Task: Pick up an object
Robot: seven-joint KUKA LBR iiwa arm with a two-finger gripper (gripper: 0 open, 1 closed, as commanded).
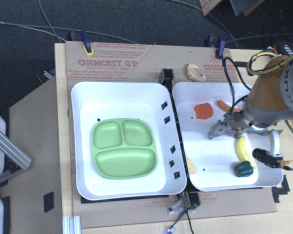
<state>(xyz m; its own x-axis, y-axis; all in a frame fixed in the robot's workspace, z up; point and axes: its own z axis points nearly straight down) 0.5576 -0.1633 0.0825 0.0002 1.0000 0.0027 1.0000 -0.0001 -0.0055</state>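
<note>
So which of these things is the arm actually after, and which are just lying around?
Part of the job, all in the right bin:
- gripper
- orange-red piece
- banana
- dark green object

Just lying about:
- green divided plate in the left bin
- beige scrap on the board behind the bins
- blue clamps at the board's back edge

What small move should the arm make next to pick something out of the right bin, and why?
Probably lower the gripper a little and nudge it toward the yellow banana-shaped toy. The gripper sits in the right white bin with nothing visibly between its fingers, and that toy looks like the closest object, just below it in the view.
</note>
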